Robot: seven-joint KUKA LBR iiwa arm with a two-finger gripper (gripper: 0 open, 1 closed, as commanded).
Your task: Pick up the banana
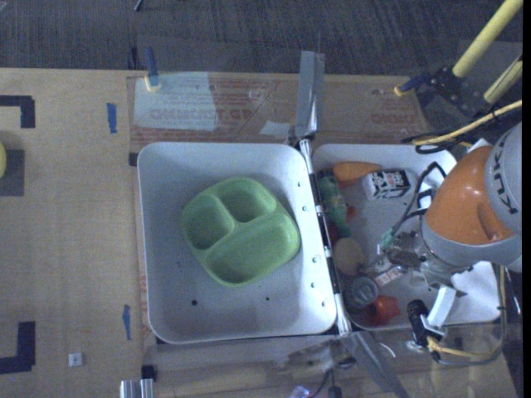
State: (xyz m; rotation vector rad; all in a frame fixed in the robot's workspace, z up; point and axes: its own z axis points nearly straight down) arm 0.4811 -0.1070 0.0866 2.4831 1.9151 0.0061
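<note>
- Orange and grey, the arm (473, 210) reached in from the right and hung over the right bin (489, 301), covering much of that bin's right half
- The gripper (404, 254) sat low over the middle of the right bin, near a beige round item (348, 255) and a grey round can (362, 291); from this slant I could not tell whether it was wide or narrow, and nothing could be seen held in it
- Where the banana lay could not be told for sure: the clutter along the right bin's left wall read as an orange piece (357, 171) at the far edge, a small white box (387, 182) beside it, a green item (330, 191), and a red item (383, 309) near the bin's near edge, none plainly banana-shaped
- A yellow shape (2, 161) was cut by the bench's left edge, well apart from both bins; it was too little to name
- The left bin (162, 247) held a green divided plate (241, 230) near its centre
- The step in hand seemed to be the search or approach, with the pick not yet made
- The next move likely called for lifting the arm clear so the hidden floor of the right bin could be checked, then lining the gripper across the banana's narrow width before descending
</note>
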